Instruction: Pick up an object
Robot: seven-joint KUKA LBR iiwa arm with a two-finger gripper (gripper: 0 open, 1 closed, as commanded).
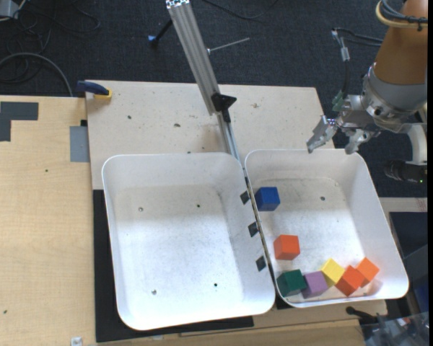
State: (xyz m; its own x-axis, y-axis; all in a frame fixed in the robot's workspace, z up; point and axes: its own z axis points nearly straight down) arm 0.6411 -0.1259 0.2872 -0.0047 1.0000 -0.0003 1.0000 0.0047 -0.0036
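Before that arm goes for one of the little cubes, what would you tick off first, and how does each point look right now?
1. Gripper holds nothing: ok, its fingers stand open above the right bin's far rim.
2. Target stands apart: ok, the blue cube sits alone.
3. Second option: ok, the red-orange cube also has space around it.
4. Near-corner cluster graspable: not ok, the green cube, purple cube and yellow cube crowd together.
5. Blue cube clear of the bin's wall: cannot tell.
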